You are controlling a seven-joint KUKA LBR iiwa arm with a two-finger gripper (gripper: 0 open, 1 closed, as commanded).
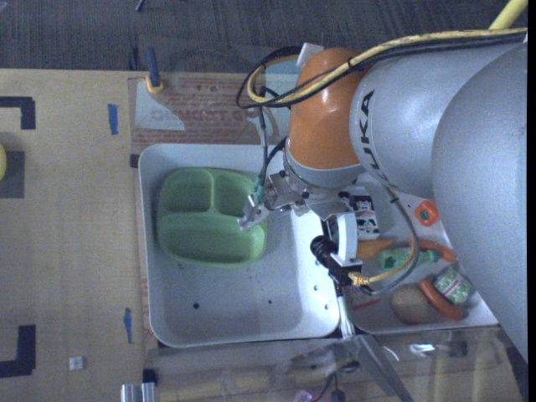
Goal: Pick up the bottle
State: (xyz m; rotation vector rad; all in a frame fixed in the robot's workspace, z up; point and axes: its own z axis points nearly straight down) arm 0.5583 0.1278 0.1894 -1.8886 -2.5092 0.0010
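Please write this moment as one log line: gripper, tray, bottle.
gripper: over tray edge, left bin | tray: green, in left bin | bottle: in right bin, not held

Setting: robotics lab.
Arm: large grey and orange industrial arm (pixel 394 132) with exposed cables, right of frame.
Bench: plywood top (pixel 67 249) with black corner marks and blue tape strips, left of frame.
Bins: two white bins (pixel 159 308) side by side, centre and lower right.
Floor: dark carpet (pixel 84 15), top of frame.
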